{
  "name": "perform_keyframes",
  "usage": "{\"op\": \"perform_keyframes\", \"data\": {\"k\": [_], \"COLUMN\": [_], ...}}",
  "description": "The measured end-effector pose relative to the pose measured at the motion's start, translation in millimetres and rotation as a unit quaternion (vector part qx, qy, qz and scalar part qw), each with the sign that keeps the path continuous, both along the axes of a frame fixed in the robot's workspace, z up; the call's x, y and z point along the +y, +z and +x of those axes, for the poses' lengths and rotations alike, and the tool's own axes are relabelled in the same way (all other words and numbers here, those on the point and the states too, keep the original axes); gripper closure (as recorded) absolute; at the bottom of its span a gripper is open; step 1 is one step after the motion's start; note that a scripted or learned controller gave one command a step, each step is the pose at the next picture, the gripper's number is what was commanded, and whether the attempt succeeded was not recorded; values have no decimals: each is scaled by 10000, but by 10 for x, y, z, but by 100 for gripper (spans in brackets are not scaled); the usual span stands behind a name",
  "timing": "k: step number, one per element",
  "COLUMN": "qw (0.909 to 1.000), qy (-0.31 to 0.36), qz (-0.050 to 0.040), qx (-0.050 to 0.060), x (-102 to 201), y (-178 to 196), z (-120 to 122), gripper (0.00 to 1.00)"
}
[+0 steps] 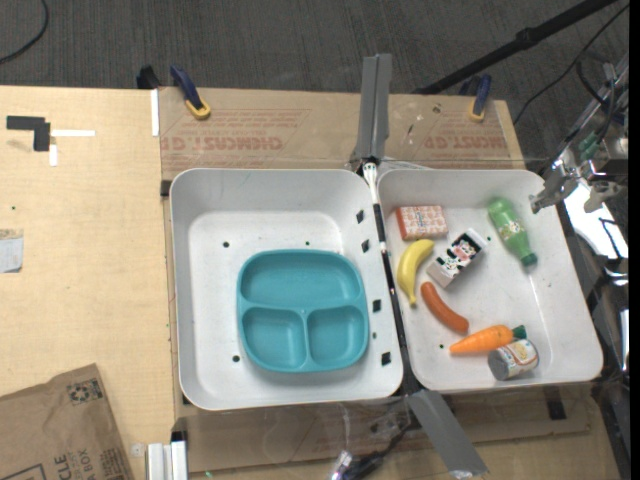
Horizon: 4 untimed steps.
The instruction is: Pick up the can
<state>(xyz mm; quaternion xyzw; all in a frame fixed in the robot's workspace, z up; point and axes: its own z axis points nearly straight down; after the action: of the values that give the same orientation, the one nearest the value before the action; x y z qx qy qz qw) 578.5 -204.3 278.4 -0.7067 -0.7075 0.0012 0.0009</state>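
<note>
The can (513, 358) is small and silver with a printed label. It lies on its side in the near right corner of the right bin (560, 298), touching the leafy end of an orange carrot (481, 341). My gripper (556, 186) hangs over the far right rim of that bin, well behind the can and beyond a green bottle (512, 231). It reads as a tangle of thin metal parts and cables at the view's right edge.
The right bin also holds a banana (412, 268), a red sausage (444, 308), a pink box (420, 220) and a black-and-white carton (458, 258). A teal divided plate (302, 310) sits in the left bin (200, 268). A metal divider (375, 118) stands between the bins.
</note>
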Motion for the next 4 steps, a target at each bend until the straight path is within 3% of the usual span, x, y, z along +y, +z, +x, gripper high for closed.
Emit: {"op": "perform_keyframes", "data": {"k": [1,2,3,4], "qw": [9993,9991,9994,9942], "qy": [-363,419,350,1078], "qz": [-1,-8,-2,-6], "qx": [1,-15,-5,-14], "x": [479,949,1051,643], "y": [-1003,137,-1209,-1686], "z": [596,808,589,801], "gripper": [0,0,0,0]}}
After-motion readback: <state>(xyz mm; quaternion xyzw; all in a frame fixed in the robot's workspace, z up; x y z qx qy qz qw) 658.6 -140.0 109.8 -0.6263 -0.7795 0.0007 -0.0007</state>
